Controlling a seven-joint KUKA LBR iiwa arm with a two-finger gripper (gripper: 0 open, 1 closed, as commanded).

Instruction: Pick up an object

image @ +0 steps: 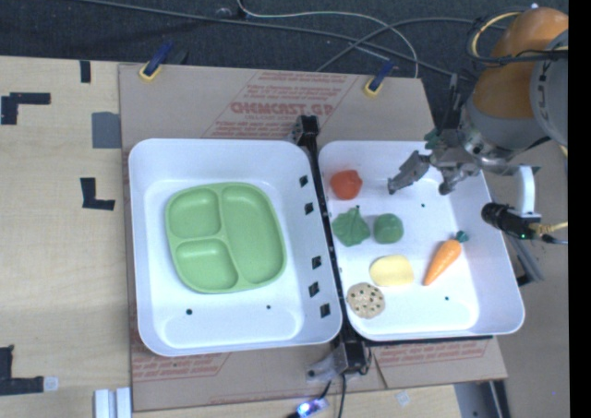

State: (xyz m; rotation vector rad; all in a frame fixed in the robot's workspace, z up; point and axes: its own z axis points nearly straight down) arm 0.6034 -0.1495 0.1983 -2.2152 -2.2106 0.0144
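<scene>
Because nothing has been picked yet, the gripper (426,177) hangs over the right bin (499,315) with its fingers spread and empty, just beside the tomato (346,185); the carrot (442,259) and cookie (366,299) lie loose, within reach.

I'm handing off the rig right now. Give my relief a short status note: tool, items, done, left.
Tool: open, holding nothing, over the upper part of the right white bin.
Right bin: red tomato toy, two green leafy vegetable toys, yellow lemon-like piece, orange carrot toy, round speckled cookie.
Left white bin: green three-compartment plate.
Done: nothing picked.
Left: grasp and lift one object.
</scene>
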